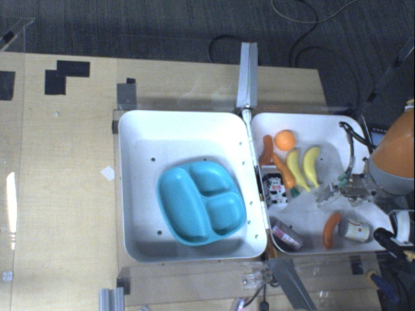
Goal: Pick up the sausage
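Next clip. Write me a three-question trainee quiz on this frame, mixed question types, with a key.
1. True or false: the sausage lies in the left bin.
2. What sits in the left bin? A) a blue tray B) two bananas C) an orange
3. Fill in: the sausage lies near the right bin's ____ edge, beside a small can.

Key
1. False; it lies in the right bin.
2. A
3. Near (bottom of view).
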